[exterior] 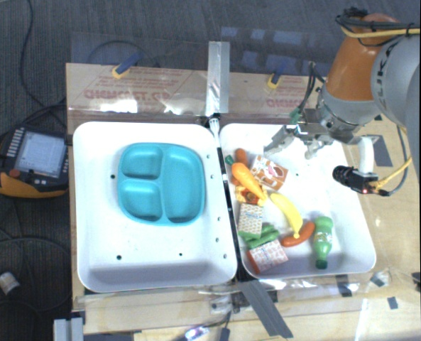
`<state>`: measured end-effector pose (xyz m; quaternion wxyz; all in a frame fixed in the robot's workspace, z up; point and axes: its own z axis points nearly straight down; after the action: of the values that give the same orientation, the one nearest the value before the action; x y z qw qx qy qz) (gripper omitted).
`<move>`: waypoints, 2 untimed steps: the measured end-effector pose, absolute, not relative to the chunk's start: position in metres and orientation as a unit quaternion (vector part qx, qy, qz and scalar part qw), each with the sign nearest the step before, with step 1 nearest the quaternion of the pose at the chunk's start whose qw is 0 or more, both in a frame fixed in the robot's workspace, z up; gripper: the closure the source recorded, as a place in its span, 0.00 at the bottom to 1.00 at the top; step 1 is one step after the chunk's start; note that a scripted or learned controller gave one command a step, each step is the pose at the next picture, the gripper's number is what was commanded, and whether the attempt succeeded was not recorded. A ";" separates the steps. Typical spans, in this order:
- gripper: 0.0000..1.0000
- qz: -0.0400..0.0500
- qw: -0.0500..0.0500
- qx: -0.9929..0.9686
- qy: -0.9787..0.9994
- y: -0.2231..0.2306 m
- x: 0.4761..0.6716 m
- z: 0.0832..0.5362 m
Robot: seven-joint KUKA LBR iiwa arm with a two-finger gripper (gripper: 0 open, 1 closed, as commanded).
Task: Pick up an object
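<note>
**Choosing a target in the right bin**

My fingers (299, 142) hung above the far part of the right bin (359, 222), spread apart, with nothing between them. The things to pick lay all in this bin, crowded along its left wall: a carrot (247, 180), a small red and white box (270, 171), a banana (287, 212), a checked packet (250, 219), a red sausage (297, 236) and a green bottle (322, 241). The left bin (96, 261) carried a blue plate with compartments (160, 182).

To do this step well, I judged that I should take a thing which stood a little free. The green bottle lay near the front right, with bare floor on its right side, so both fingers could go down beside it. The box was the nearest to me, but it touched the carrot, and one finger could push the neighbour instead of closing well. I thought it best to turn the wrist so the fingers crossed the narrow side of the thing, and to descend straight.
</note>
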<state>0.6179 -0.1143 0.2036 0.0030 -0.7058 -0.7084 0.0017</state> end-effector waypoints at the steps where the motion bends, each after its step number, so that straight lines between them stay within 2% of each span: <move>1: 0.00 0.003 0.004 -0.764 -0.645 -0.064 0.583 0.190; 2: 0.00 0.001 0.001 -0.791 -0.612 -0.121 0.590 0.092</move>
<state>0.5897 -0.1206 0.0917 0.0013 -0.7912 -0.6115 0.0006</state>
